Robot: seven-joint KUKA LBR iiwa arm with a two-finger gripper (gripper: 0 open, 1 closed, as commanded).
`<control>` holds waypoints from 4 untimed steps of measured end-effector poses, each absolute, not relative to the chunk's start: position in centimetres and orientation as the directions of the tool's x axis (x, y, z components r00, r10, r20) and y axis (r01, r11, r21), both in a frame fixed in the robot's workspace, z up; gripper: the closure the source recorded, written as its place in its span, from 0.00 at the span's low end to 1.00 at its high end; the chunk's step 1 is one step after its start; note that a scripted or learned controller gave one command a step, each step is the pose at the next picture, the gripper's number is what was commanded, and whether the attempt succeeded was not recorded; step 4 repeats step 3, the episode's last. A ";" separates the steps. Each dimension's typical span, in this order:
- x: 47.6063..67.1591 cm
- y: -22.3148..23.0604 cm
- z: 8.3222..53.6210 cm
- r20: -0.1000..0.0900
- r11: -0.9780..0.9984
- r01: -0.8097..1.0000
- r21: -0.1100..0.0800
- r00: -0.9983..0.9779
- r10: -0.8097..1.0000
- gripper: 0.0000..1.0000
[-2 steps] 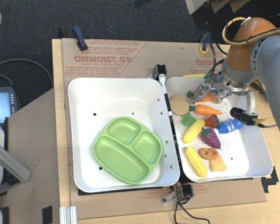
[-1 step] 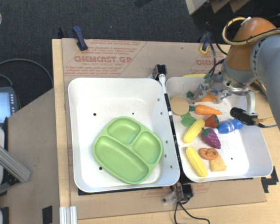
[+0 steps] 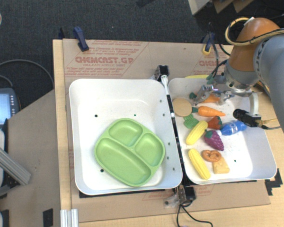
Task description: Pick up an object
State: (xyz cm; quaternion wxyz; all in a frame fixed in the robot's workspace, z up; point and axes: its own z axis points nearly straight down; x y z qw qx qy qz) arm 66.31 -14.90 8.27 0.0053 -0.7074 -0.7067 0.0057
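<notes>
My gripper [image 3: 209,94] hangs low over the far end of the right bin [image 3: 260,167], under the grey arm with the orange band [image 3: 248,37]. A small orange piece [image 3: 211,99] lies right beneath it; I cannot tell whether it is held. Just in front lie an orange carrot [image 3: 211,111] and a tan round disc [image 3: 182,107]. Further forward are a green piece [image 3: 190,122], a yellow banana [image 3: 196,132], a red piece [image 3: 215,123], a blue bottle [image 3: 234,128], purple grapes [image 3: 214,140], a brown pretzel [image 3: 211,155], a corn cob [image 3: 199,163] and a tan cracker [image 3: 221,167].
The left bin [image 3: 85,108] holds a green divided plate [image 3: 129,151] at its front. A black clamp [image 3: 162,73] sits at the far end of the wall between the bins. Blue clips [image 3: 80,38] hold the cardboard base at the back.
</notes>
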 end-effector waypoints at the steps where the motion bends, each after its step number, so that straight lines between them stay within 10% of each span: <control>1: 66.3 -14.9 8.3 -0.001 -0.001 1.000 -0.016 0.001 1.000 0.00; 4: 66.3 -14.7 8.3 -0.001 -0.001 1.000 -0.016 0.001 1.000 0.00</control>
